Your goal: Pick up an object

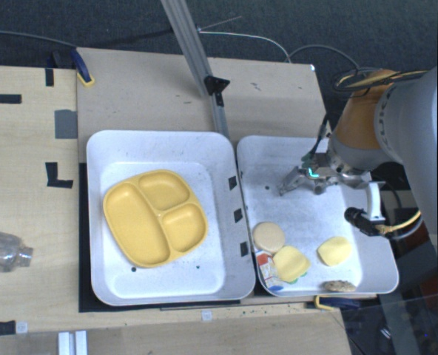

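Camera view has my claw [297, 186] over the far part of the right bin [367, 268], above bare white floor; I cannot tell how it stands, and nothing shows in it. The objects lie near the bin's near edge, well apart from me: a tan round piece [268, 237], a yellow block [291, 263] resting on a small red and blue packet [266, 268] whose print is too small to read, another yellow block [334, 251], and a brown cookie [339, 285]. Left bin [100, 150] holds a yellow divided tray [154, 217].
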Available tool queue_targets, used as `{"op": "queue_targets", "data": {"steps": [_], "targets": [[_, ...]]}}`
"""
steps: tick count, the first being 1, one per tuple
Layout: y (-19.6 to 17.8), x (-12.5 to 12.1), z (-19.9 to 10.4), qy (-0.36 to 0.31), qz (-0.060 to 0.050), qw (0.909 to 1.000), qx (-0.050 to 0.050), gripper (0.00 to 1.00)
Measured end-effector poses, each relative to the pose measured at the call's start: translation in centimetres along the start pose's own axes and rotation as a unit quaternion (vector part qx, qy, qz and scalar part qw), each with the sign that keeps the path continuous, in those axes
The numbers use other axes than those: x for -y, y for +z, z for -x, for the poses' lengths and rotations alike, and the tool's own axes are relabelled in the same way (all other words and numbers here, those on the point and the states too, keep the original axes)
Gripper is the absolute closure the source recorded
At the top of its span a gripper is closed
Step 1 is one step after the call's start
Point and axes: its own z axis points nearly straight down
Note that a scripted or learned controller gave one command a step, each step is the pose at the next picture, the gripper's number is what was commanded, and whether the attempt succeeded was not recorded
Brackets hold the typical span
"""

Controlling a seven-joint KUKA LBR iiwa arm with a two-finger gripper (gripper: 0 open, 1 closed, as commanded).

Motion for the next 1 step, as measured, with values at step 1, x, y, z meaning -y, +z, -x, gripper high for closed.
{"op": "queue_targets", "data": {"steps": [1], "targets": [[-0.95, -0.01, -0.15, -0.001, 0.0, 1.0, -0.001, 1.0]]}}
